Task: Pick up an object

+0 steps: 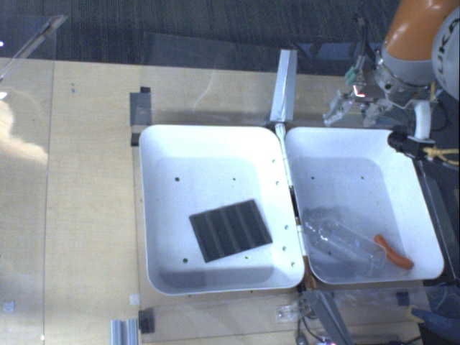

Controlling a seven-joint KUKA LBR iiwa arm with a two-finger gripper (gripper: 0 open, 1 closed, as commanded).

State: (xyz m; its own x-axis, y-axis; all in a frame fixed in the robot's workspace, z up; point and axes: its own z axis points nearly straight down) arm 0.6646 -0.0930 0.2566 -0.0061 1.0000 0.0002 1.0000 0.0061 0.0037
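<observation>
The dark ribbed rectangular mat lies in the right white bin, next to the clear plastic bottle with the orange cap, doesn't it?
Not quite. The camera view shows the dark ribbed rectangular mat alone in the left white bin. The clear plastic bottle with the orange cap lies in the right white bin.

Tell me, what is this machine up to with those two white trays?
A grey and orange robot arm is meant to pick something up. Its claw hangs above the far edge of the right bin with nothing between its fingers. That bin holds a clear plastic bottle and a small orange piece. The left bin holds a dark ridged slab.
</observation>
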